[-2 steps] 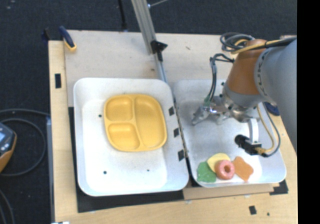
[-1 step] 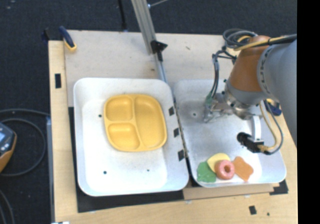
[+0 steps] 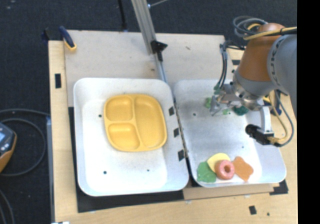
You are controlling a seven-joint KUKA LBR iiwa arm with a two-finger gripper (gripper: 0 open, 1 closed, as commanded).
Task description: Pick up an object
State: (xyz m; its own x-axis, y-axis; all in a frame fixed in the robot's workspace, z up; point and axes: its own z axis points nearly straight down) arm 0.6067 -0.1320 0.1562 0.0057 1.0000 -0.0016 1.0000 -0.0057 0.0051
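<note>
Camera view showed the gripper [image 3: 216,106] low over the right bin [image 3: 200,133], well apart from the toys [image 3: 225,169] heaped in the near corner, likely where they slid. Whether its fingers were spread or closed could not be told. A yellow tray [image 3: 135,121] sat in the left bin [image 3: 90,168].
</note>
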